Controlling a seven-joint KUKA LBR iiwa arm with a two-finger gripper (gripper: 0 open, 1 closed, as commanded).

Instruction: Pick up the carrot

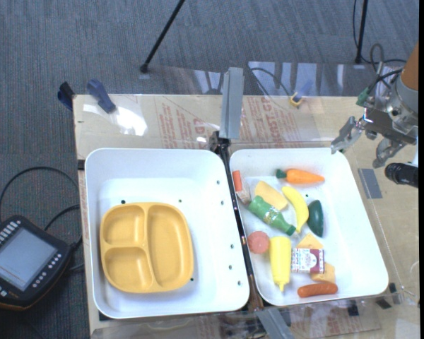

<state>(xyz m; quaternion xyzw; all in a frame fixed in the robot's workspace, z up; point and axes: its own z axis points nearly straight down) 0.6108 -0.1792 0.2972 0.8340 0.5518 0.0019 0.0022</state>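
The gripper [367,138] is hanging at the right edge of the view, above the bench [283,119] just past the far right corner of the right bin [371,260]. Its fingers [344,135] are standing apart, with nothing between them; one is reaching out to the left toward the bin's corner and the other is pointing down on the right side. Behind them the arm [410,76] is running off the right side, its orange band showing at the edge.

The carrot [300,176] is lying on its side in the far part of the right bin, its green end pointing left and its orange tip right, well apart from the gripper and lower left of it. Just in front of it a banana [297,207] is lying lengthwise, with a dark green pepper [315,217] beside it on the right and a green bottle [271,214] on the left. Nearer the front a yellow mustard bottle [280,261] is lying beside a small red-and-white carton [307,260], and a red sausage [316,289] is resting by the front wall.

The left bin [127,168] is holding a yellow divided plate [147,246] in its front left part. A teach pendant [21,256] is sitting on the floor at the left.
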